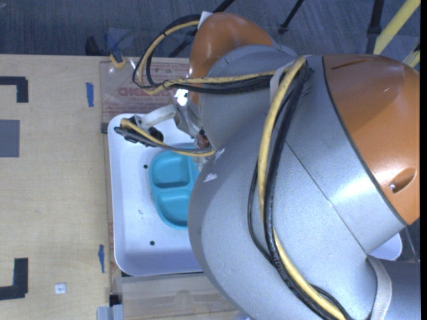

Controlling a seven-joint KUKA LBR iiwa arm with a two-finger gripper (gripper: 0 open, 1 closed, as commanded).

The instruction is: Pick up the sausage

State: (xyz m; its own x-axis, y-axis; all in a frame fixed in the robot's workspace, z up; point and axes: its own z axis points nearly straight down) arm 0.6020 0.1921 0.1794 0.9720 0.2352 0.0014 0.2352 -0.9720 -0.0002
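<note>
**Arm blocks most of the view; sausage hidden**

The arm [300,179] fills the right and centre of the camera view, grey shell with orange caps, black and yellow cables [267,152] looped along it. It leans over the white bin [127,212], likely reaching down toward the contents, which is why so little of the bin is visible. The end effector sits somewhere under the arm body near the metal bits at the wrist [190,122]; can't tell its state or whether it has anything.

In the bin: a blue divided tray [170,185], two compartments, partly covered by the arm. Sausage location can't be told; probably under the arm.

The desk [53,179] is light plywood, with black corner marks [17,89], blue tape bits [89,93] and a small white tag [60,287]. Behind it there's grey carpet and tripod legs [300,5], plus a yellow bar [400,15] top right.
</note>
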